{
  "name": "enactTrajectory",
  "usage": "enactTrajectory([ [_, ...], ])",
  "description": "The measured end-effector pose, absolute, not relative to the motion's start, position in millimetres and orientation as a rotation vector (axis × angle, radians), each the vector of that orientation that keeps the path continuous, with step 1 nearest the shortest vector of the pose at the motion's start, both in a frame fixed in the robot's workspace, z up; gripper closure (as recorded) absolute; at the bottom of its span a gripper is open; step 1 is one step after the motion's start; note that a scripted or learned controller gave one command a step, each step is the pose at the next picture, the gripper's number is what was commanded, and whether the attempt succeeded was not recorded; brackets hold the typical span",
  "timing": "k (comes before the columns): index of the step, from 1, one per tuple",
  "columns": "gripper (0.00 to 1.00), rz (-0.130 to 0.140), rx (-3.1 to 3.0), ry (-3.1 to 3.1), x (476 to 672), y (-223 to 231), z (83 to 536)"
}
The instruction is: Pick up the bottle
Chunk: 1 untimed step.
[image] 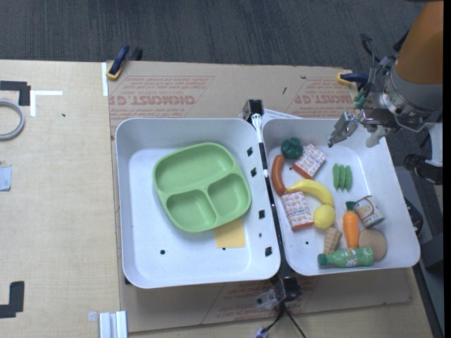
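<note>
My jaws [356, 127] hang above the far edge of the right bin [398, 182]. They look parted, one finger reaching left and one right, with nothing between them. They are well apart from the bottle [347, 258], which is green and lies on its side at the near edge of that same bin, just in front of a brown potato-like piece [373, 243] and beside a carrot [351, 229]. So I judge the task barely begun: no grasp made, the bottle untouched, and the whole approach, descent and lift left to do.

The arm [423, 48] comes in from the right, its orange band above the grey wrist, tool pointing down and slightly left over the bin's far rim.

Between jaws and bottle lie other toys: a banana [311, 189], a lemon [323, 217], green beans [342, 177], a small can [367, 211]. The left bin [134, 210] on the counter [56, 210] holds a green divided plate [202, 186].
</note>
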<state>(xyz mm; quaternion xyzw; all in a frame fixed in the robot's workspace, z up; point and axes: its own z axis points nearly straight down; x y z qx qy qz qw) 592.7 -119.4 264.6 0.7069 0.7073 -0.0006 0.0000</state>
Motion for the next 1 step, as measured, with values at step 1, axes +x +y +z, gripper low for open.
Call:
enactTrajectory([
  [1,1.0,-0.003,2.219,2.222,593.0,-119.9,274.0],
])
